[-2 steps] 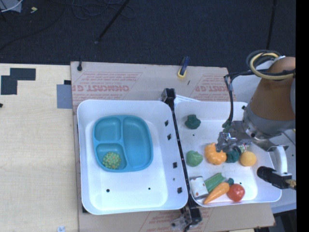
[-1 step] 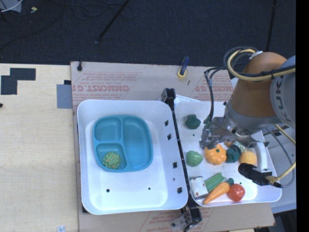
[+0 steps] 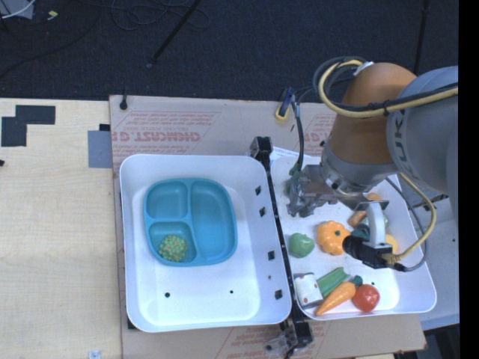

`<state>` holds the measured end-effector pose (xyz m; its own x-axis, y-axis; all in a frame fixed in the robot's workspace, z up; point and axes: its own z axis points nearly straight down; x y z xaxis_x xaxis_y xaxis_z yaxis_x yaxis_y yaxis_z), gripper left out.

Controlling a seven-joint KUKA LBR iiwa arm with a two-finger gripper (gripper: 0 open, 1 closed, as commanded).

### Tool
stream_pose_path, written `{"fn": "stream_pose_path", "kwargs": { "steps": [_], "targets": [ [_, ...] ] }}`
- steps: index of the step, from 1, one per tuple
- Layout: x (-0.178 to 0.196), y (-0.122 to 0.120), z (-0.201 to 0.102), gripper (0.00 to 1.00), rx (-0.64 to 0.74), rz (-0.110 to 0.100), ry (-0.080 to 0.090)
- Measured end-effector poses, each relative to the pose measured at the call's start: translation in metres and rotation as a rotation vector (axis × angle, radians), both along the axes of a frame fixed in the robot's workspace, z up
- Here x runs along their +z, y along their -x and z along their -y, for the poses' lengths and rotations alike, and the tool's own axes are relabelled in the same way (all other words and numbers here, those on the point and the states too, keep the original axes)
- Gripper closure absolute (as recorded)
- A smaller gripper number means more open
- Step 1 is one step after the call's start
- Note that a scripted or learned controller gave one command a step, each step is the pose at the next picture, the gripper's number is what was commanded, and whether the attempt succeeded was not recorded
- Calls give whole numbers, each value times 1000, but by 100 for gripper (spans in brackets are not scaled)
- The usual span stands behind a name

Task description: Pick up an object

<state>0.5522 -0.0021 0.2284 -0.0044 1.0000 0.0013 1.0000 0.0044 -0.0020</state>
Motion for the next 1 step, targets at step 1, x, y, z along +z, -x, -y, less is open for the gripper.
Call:
{"fn": "stream_pose_path", "kwargs": {
  "steps": [1],
  "targets": [
    [-11, -22, -50, 100, 1, -1, 0]
  ]
}}
